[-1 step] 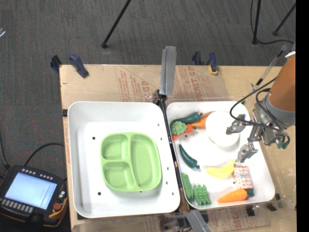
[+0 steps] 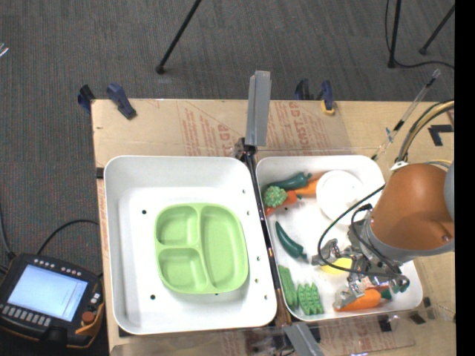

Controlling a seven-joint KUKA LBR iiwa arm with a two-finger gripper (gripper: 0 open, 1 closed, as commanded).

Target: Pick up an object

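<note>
The arm (image 2: 412, 210) reaches in from the right and bends down over the right bin (image 2: 371, 165), its wide orange band facing the camera and covering much of the bin's right side. Black cables loop out from beneath the band toward the bin's middle.

Below the band, the end effector (image 2: 358, 277) hangs low over the near right part of the bin, a tangle of grey metal parts and cable. It sits just above a yellow object (image 2: 338, 264) and an orange carrot-shaped toy (image 2: 364, 300); whether it touches either I cannot tell, and I cannot tell how far it is open, nor whether anything is gripped.

The other pieces in the right bin look like smooth plastic play food: a white round plate (image 2: 338, 191) at the far side, an orange carrot with a bumpy green top (image 2: 286, 196) beside a dark green pepper (image 2: 293, 181), a slim dark green pod (image 2: 289, 241) near the middle, and ridged light green pieces (image 2: 304, 295) at the near left corner.

The left bin (image 2: 130, 180) is shallow, white and glossy, with rounded corners, and holds a pale green divided plate (image 2: 200, 247) with three compartments. Both bins rest on a brown board tabletop (image 2: 171, 128) printed with red lettering, clamped at the far edge.
</note>
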